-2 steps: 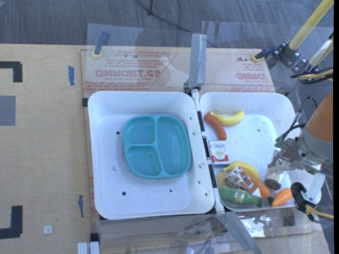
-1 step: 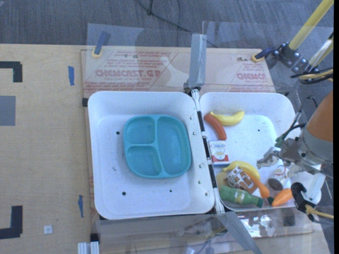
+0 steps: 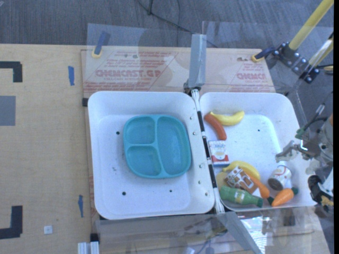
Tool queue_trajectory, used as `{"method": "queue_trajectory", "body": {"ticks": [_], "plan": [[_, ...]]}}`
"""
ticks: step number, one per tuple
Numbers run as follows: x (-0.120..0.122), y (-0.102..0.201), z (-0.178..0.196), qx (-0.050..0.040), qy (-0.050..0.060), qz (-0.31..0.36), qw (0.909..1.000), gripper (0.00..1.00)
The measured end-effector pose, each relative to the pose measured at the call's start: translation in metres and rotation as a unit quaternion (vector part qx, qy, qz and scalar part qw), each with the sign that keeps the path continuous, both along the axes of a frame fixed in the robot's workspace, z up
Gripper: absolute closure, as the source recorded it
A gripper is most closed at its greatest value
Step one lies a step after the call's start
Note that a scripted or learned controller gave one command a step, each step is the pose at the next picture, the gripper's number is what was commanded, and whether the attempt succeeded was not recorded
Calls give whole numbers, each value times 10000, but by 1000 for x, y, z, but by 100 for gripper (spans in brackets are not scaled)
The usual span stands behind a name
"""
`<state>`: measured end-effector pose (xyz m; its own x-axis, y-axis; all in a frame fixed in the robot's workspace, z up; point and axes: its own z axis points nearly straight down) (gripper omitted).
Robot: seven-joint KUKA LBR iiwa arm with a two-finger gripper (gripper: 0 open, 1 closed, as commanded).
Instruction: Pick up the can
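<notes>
The can [image 3: 280, 174] lies tilted near the front right corner of the right bin [image 3: 265, 106]. It is white with red marks, and its dark end faces the front. An orange carrot [image 3: 282, 196] lies just in front of it. My gripper [image 3: 292, 149] hangs over the bin's right rim, a short way behind and to the right of the can and apart from it. The arm's bulk sits at the view's right edge.
The right bin also holds a banana [image 3: 229, 117], a red sausage [image 3: 216, 126], a small carton [image 3: 218, 152], a second banana [image 3: 244, 168], a snack box [image 3: 241, 180] and a green bottle [image 3: 241, 196]. A teal divided plate [image 3: 157, 146] lies in the left bin [image 3: 106, 110].
</notes>
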<state>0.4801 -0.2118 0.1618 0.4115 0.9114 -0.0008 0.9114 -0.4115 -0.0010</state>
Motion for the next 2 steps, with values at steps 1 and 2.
{"method": "queue_trajectory", "body": {"ticks": [1, 2], "plan": [[2, 5, -72, 45, -6, 835, 9965, 0], [2, 2, -62, 17, -9, 817, 9967, 100]]}}
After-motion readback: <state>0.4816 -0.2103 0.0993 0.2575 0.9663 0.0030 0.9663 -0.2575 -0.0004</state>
